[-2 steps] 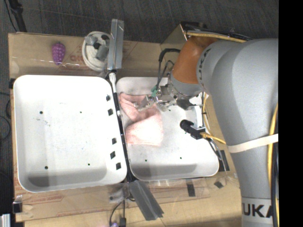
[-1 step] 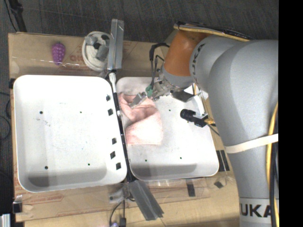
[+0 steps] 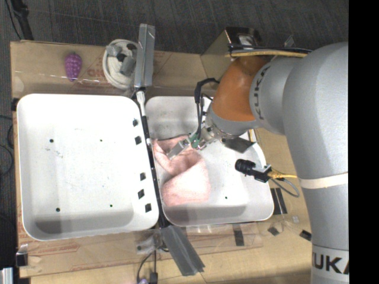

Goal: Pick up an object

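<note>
A pink cloth (image 3: 183, 173) lies crumpled in the right bin (image 3: 249, 203), covering its left and middle part. My gripper (image 3: 180, 148) reaches down from the arm at the right and sits at the cloth's upper edge, touching or just above it. Whether any cloth is between the fingers cannot be made out from this angle.
The left bin (image 3: 35, 158) stands beside the right one, with a divider rail (image 3: 148, 170) between them. A purple object (image 3: 73, 65) and a white roll (image 3: 118, 61) rest on the bench behind the left bin. The grey arm (image 3: 308, 129) overhangs the right bin's right side.
</note>
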{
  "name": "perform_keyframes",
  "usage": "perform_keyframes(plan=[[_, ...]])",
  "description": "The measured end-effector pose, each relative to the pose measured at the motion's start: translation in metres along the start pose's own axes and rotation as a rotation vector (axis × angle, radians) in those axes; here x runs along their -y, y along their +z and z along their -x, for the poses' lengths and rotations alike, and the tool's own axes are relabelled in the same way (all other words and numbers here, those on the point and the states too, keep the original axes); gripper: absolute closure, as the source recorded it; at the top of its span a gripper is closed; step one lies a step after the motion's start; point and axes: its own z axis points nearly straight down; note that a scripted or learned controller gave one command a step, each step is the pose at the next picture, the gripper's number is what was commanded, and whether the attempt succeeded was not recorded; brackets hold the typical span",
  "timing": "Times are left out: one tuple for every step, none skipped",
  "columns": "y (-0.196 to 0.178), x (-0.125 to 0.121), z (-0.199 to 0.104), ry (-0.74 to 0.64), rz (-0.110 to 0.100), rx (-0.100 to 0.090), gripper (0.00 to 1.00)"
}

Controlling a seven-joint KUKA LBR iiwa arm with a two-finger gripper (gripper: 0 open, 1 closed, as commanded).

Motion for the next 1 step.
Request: perform_keyframes(plan=[[0.0004, 0.0114, -0.0342, 0.016, 0.0, 0.0, 0.0]])
